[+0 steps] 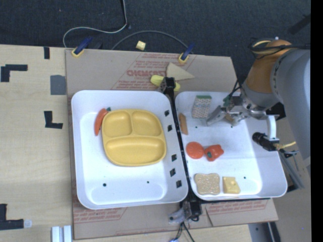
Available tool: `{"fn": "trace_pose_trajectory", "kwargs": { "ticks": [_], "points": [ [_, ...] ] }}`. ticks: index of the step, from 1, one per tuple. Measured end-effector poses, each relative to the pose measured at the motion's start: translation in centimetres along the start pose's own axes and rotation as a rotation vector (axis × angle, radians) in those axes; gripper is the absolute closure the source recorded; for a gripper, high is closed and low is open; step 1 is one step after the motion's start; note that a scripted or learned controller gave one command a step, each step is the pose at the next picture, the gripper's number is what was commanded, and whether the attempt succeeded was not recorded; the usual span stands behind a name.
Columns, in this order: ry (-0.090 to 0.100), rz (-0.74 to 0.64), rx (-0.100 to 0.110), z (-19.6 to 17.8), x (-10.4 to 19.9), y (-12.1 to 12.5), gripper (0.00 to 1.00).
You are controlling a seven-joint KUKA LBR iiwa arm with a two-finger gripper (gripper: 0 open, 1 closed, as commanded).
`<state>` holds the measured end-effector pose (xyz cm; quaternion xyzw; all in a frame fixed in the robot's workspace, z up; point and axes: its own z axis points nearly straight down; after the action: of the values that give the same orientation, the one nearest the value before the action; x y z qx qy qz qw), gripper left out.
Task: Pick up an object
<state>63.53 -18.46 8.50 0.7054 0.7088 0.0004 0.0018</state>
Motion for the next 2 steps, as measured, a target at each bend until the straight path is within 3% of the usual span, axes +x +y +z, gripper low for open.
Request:
{"fn": "trace_pose_trajectory", "kwargs": {
  "ticks": [1,2],
  "points": [
    [0.008,0.003,0.007,0.0,-3.8,3.4,0.0],
    [-0.001,0.004,-0.001,-0.3,0.9,-5.0,0.0]
  ]
}}
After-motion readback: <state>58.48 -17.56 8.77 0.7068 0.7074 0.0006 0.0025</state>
